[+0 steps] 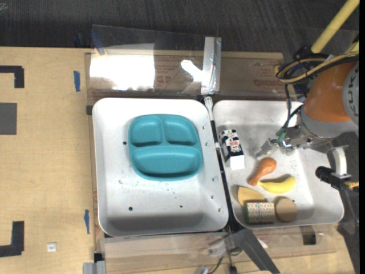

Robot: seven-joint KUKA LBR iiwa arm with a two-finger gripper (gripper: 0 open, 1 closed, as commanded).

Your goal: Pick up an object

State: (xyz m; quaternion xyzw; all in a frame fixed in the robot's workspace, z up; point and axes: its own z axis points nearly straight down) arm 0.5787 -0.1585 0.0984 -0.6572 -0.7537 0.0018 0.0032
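Camera view: fingers just above orange drumstick toy, apparently apart from it; finger state unclear.

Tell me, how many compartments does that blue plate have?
3. The blue plate, lying in the left bin, has two small compartments side by side at its far edge and one wide compartment along its near edge.
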